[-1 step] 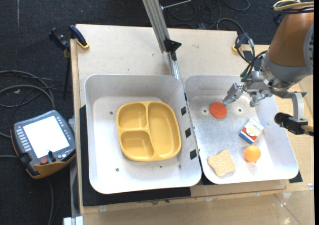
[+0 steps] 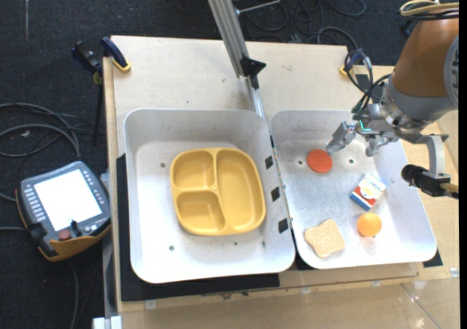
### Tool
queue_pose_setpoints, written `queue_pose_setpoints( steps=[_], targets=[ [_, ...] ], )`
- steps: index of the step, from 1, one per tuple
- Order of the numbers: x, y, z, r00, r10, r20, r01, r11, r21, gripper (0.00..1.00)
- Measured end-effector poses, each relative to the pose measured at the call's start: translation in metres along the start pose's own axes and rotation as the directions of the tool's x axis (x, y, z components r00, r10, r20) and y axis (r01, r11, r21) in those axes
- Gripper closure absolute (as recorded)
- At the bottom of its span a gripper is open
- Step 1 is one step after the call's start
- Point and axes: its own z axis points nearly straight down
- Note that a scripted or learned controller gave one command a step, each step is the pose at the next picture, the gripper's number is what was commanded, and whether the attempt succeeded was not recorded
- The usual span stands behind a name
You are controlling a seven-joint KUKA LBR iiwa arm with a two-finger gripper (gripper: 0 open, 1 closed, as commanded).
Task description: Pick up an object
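Two white bins sit on your surface (image 2: pixel 182 72). Your gripper (image 2: pixel 357 139) hangs with jaws spread, grasping nothing, over the right bin (image 2: pixel 408 244), just beside the red disc (image 2: pixel 319 161); bread slice (image 2: pixel 324 238) lies nearer you.

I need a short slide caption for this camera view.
Open gripper poised above right bin, near red disc; yellow tray in left bin.

No text, brand or number can be read. The small blue, white and red carton (image 2: pixel 368 192) in the right bin (image 2: pixel 408 244) bears printing too small to make out, and the teach pendant (image 2: pixel 64 207) screen shows blank white.
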Motion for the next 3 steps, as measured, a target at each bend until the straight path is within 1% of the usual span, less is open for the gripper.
queue_pose_setpoints(
  steps=[1,2,3],
  targets=[
    [0.003,0.009,0.053,1.000,-0.001,0.000,0.001,1.000,0.004,0.00],
    [0.006,0.007,0.096,1.000,0.001,0.000,-0.001,1.000,0.004,0.00],
    [0.006,0.007,0.127,1.000,0.001,0.001,-0.001,1.000,0.001,0.00]
  ],
)
